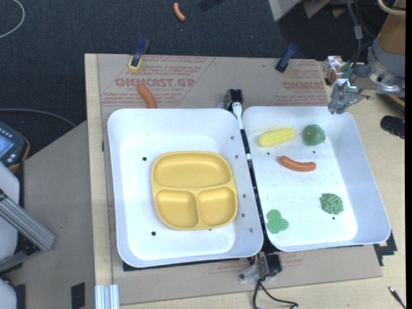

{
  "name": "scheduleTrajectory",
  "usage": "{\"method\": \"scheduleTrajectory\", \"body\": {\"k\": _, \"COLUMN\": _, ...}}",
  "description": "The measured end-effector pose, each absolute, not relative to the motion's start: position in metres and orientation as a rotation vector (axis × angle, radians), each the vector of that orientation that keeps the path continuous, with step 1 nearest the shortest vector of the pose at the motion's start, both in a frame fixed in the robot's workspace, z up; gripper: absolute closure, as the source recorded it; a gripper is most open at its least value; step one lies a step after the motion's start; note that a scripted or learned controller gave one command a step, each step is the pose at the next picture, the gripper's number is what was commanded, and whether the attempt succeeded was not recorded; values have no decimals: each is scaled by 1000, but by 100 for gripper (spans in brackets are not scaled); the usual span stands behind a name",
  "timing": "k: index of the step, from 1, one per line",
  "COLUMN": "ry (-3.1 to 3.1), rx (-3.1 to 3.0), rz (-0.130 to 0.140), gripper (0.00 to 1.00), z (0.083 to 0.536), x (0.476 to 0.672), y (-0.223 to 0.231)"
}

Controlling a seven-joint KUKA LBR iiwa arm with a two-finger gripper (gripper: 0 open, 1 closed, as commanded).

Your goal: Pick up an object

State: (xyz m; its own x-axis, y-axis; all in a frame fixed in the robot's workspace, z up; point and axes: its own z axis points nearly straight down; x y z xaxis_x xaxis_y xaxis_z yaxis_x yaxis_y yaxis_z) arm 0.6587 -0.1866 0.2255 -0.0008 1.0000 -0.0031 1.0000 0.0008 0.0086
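Dark carpet round table (96,172); end effector (339,105) parked over right bin (367,172) corner, can't tell its state; corn (276,136), green ball (313,134) closest, probably easiest grabs.

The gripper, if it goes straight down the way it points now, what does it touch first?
Probably the far rim of the right bin. The gripper hangs over that bin's far right corner. The green ball lies to its left, out of that line. Height is hard to judge from one view.

The two shallow white plastic bins (122,172) are viewed from above at a slant, from moderate height.
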Motion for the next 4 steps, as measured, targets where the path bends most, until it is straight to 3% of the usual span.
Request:
{"method": "scheduleTrajectory", "body": {"k": 3, "ry": 2230, "rx": 2218, "rz": 0, "gripper": 100, "z": 233, "x": 609, "y": -44}}
{"method": "scheduleTrajectory", "body": {"k": 4, "ry": 2231, "rx": 2220, "rz": -3, "gripper": 100, "z": 221, "x": 576, "y": 4}}
